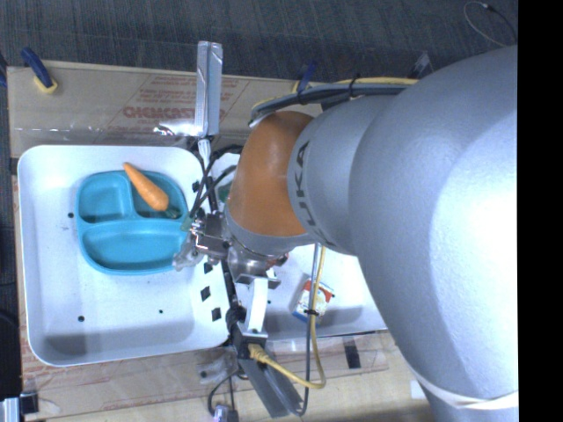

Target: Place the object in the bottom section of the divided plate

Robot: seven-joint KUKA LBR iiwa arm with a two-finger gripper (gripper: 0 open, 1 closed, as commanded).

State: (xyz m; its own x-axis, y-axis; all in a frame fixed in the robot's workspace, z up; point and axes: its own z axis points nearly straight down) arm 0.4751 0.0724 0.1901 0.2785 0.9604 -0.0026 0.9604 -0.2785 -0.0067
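Here the grey arm [422, 209] with its orange band covers the right bin. The left white bin [53, 323] holds a blue divided plate [123, 240]. An orange carrot [146, 187] lies across the plate's upper sections. The end effector's [204, 243] grip state: cannot tell.

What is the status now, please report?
Gripper hidden beneath wrist, fingers unreadable. Carrot lies across upper sections of blue divided plate, not bottom section. Arm overhangs right bin.
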